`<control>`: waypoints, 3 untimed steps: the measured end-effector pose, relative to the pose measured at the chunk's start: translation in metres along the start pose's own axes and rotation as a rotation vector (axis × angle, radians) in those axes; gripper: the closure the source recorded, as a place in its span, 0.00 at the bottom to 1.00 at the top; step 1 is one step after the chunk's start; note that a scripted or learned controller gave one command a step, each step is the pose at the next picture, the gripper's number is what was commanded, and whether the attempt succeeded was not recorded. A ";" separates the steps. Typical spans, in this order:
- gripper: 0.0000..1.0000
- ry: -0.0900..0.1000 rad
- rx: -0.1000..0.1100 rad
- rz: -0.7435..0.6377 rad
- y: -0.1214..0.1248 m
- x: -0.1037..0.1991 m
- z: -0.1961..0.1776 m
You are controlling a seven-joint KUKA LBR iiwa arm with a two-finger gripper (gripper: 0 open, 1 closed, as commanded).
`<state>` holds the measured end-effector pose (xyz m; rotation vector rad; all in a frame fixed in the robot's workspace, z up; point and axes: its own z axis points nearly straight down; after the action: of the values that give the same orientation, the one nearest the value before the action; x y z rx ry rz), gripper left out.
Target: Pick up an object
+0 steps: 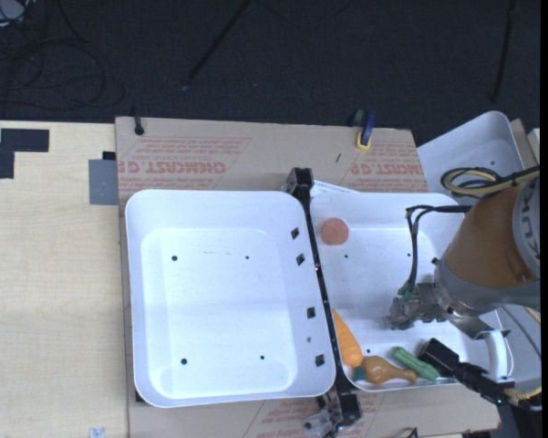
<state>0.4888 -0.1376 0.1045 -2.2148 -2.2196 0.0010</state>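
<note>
Gripper (403,316) low in right bin (374,245) — carrot (346,338), pink ball (335,232) nearby

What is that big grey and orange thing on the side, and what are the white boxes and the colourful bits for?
That big thing is a robot arm. A computer program moves it. The picture is taken by one camera fixed above the bench, looking down at a slant, so the arm comes in from the right side of the picture.

At the end of the arm is its gripper, a sort of hand with two fingers. It is down inside the right bin. I can't tell if its fingers are open or shut, and I see nothing held in it.

The white boxes are two shallow bins side by side. In the right bin lie small toys: a pink ball, an orange carrot, a yellow-orange toy and a green one. The left bin sits beside it. The robot's job is to pick one thing up.
</note>
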 end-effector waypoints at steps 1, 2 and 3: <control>1.00 -0.001 0.001 0.004 0.000 -0.003 -0.009; 0.00 -0.001 0.001 0.007 0.000 -0.003 -0.008; 0.00 -0.004 -0.011 -0.006 0.066 0.079 -0.087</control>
<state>0.5549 -0.0589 0.1916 -2.2154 -2.2335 -0.0074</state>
